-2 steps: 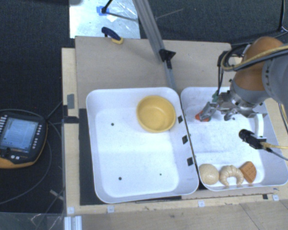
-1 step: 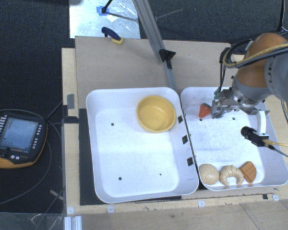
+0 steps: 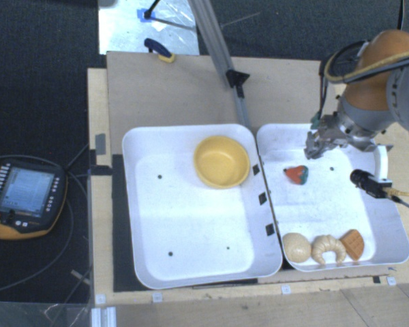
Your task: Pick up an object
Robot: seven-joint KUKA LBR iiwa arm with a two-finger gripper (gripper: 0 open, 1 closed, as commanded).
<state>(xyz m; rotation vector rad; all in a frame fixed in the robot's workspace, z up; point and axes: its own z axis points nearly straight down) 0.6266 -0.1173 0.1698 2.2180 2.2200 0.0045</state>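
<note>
The arm is reaching in from the right, its gripper (image 3: 318, 144) hanging over the far part of the right bin (image 3: 388, 240). Whether the pincer is apart or together cannot be told from this slant; nothing is showing between its tips. A small red object with a green end (image 3: 296, 174) is lying on the bin floor just near and left of the gripper, apart from it. Along the near wall of the same bin, 3 items are sitting in a row: a pale round bun (image 3: 296, 247) on the left, a croissant (image 3: 328, 248) in the middle and an orange-brown piece (image 3: 352, 244) on the right, close together. In the left bin (image 3: 157, 251), a yellow bowl (image 3: 221, 161) is resting upright at the far right corner. A teach pendant (image 3: 22, 196) is lying on the dark floor to the far left.
</note>
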